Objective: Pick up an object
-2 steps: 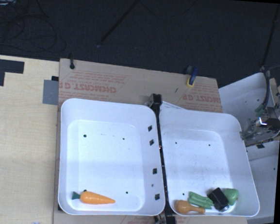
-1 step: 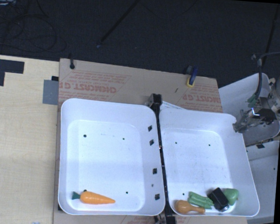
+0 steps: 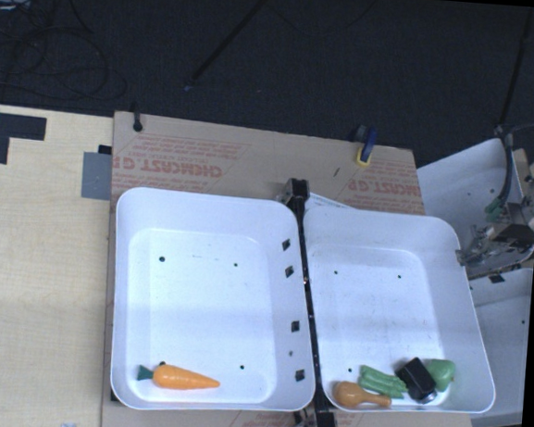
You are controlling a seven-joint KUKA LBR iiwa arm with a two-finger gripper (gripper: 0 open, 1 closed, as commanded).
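You are looking at a black object lying across a green item in the right bin, covering part of it, so its shape is staying unclear. At the right edge, grey metal parts are running out of frame, too blurred for you to identify.

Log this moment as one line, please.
carrot: left bin | pear, green pod, black block: right bin | nothing lifted

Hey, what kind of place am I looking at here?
Probably a robotics lab test bench. Two shallow white bins, left and right, sit on a cardboard sheet, holding toy food such as a carrot, with loose cables behind.
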